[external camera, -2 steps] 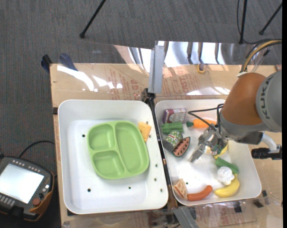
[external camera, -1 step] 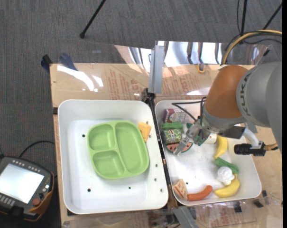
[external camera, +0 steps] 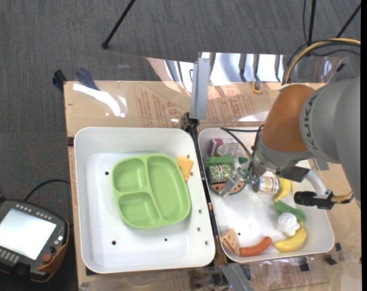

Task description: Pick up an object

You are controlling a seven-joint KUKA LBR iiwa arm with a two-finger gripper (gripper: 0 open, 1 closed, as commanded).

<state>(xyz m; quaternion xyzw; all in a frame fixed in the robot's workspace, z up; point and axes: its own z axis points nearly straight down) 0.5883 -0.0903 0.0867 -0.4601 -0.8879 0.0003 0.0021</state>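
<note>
— Green can (external camera: 220, 173) lies by the right bin's (external camera: 319, 247) left wall; your gripper (external camera: 241, 178) sits just beside it.

— Pinching it?

— You cannot tell. The green tray (external camera: 151, 190) fills the left bin's (external camera: 92, 247) middle.

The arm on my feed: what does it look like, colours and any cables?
The arm is bulky grey with a rounded orange band above the wrist. Dark lettering runs along the grey shell. Yellow and black cables loop behind it. The gripper is small and metallic.
</note>
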